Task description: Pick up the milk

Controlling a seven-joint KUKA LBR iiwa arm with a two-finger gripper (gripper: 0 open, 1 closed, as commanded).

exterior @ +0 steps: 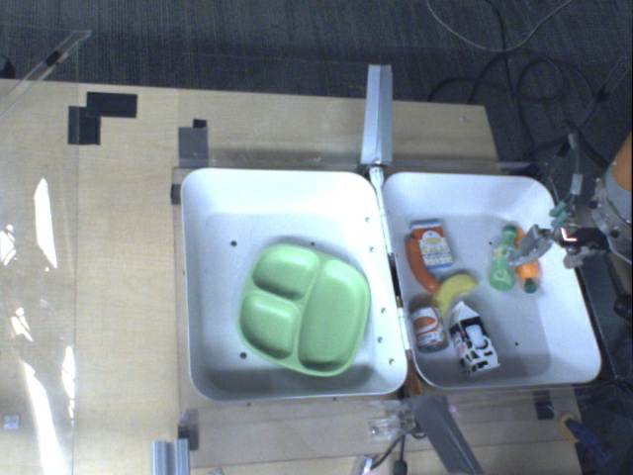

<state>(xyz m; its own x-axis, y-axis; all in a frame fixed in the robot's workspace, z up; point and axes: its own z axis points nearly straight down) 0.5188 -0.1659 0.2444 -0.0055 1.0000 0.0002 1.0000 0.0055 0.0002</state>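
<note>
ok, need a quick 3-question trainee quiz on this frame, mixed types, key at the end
1. True or false: the milk carton lies in the left bin.
2. Which item touches the milk carton's upper end? A) the banana B) the green divided plate C) the green bottle
3. Fill in: the gripper sits over the right bin's ______ edge, seen from the camera.

Key
1. False: it lies in the right bin, near the front wall.
2. A. The banana lies just above it; a small can sits to its left.
3. Right, by the green bottle and a small orange item, well away from the milk.
</note>
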